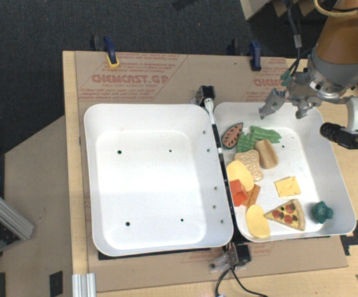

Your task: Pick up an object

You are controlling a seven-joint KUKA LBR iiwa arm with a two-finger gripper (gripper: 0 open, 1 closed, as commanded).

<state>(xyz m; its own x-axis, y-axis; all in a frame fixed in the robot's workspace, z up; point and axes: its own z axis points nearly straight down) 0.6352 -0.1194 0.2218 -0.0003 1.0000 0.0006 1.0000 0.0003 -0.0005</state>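
My gripper (286, 107) hangs above the far rim of the right bin (339, 178), open, with nothing between its two grey fingers (269, 106). Below and in front of it lies toy food: a watermelon slice (231, 135), a green leafy piece (257, 137), a tan bread roll (267, 153) and a cracker (249, 161). Nearer the front are a yellow round piece (240, 174), an orange-red piece (238, 194), a cheese square (287, 186), a pizza slice (285, 215), a yellow oval (257, 221) and a dark green broccoli (321, 211).
The left bin (92, 129) sits beside the right one, their rims meeting along a black strip (217, 153). Both rest on a cardboard sheet (142, 73) held by blue clamps (110, 49) at the back edge. An aluminium rail (2, 212) stands at the far left.
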